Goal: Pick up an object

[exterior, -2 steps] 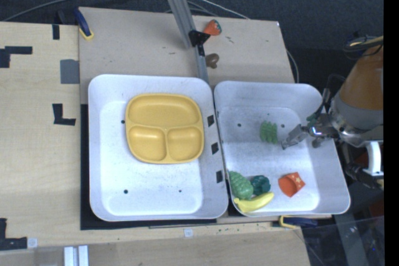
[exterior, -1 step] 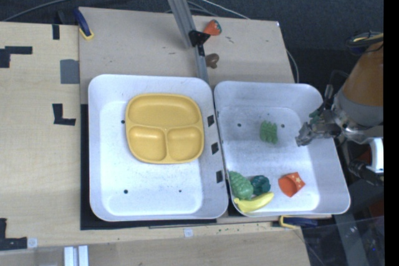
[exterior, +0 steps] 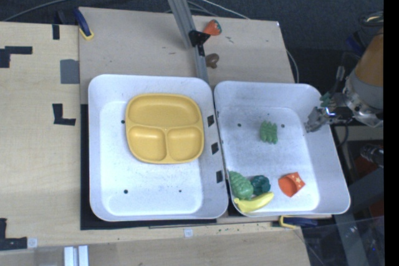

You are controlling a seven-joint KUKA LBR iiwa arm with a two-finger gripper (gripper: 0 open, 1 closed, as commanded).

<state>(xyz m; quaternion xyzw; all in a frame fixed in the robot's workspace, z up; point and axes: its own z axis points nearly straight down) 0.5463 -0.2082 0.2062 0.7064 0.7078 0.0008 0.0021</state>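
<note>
The grey arm with its orange band is reaching in from the right, and its two-finger gripper (exterior: 317, 116) is hanging over the right rim of the right-hand shallow white bin (exterior: 324, 152), near the upper right corner. Whether the gripper is open or closed cannot be told at this size; nothing is showing between its tips.

Inside that bin, a small green knobbly toy (exterior: 269, 132) is lying alone near the middle, with bare white floor all around it. The other pieces are crowding the lower edge: a green leafy-looking piece (exterior: 239, 184) is sitting in the lower left corner, touching a dark teal rounded lump (exterior: 260, 184), and a yellow banana-shaped toy (exterior: 254, 202) is lying along the front wall just below both. An orange-red blocky piece (exterior: 290, 184) is resting apart from them, toward the lower right.

The left-hand white bin (exterior: 106, 152) is holding a yellow three-compartment plastic plate (exterior: 165, 128) in its upper half, leaving the lower half open.
</note>
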